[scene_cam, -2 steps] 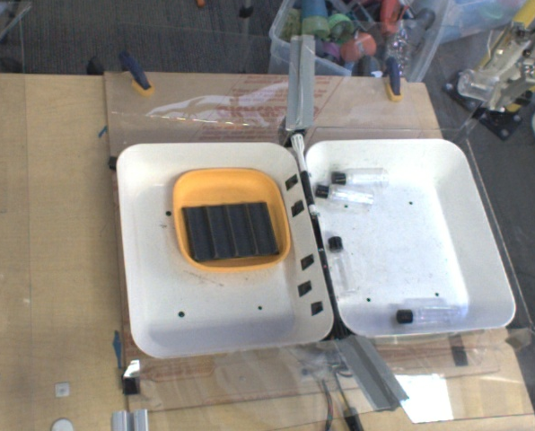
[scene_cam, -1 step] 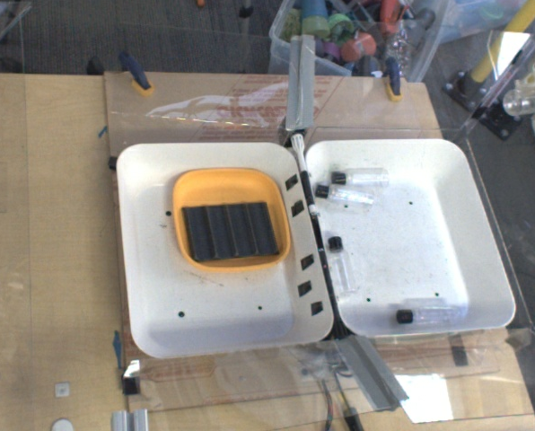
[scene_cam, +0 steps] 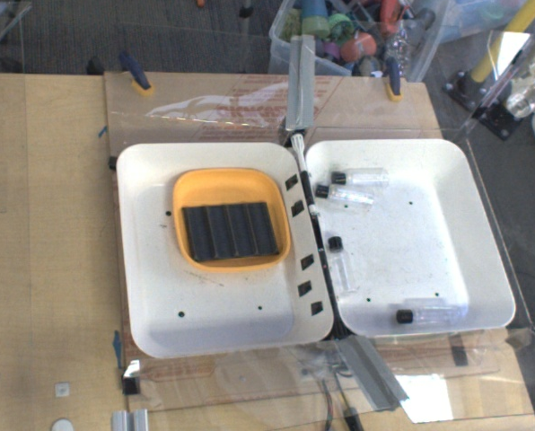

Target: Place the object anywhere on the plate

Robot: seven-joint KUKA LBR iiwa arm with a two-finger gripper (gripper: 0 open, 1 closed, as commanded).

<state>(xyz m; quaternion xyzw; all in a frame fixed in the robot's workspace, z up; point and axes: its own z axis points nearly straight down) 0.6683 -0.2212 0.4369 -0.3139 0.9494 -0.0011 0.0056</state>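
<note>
An orange-yellow plate (scene_cam: pixel 230 180) sits in the left white bin (scene_cam: pixel 151 312), slightly towards the back. A dark grey ridged rectangular block (scene_cam: pixel 230 232) lies flat on the plate, covering most of its middle. In the right white bin (scene_cam: pixel 465 241) lie several clear vials with black caps. Two are near the back left (scene_cam: pixel 359 178) (scene_cam: pixel 345 196), one lies along the left wall (scene_cam: pixel 337 260), and one is at the front (scene_cam: pixel 427 314).
A ridge with black tabs (scene_cam: pixel 303 241) marks where the two bins meet. A metal bar (scene_cam: pixel 298 83) runs back from it. A clear tub of coloured toys (scene_cam: pixel 362 16) stands behind the bench. Blue clamps (scene_cam: pixel 138 77) (scene_cam: pixel 394 81) hold the backing board.
</note>
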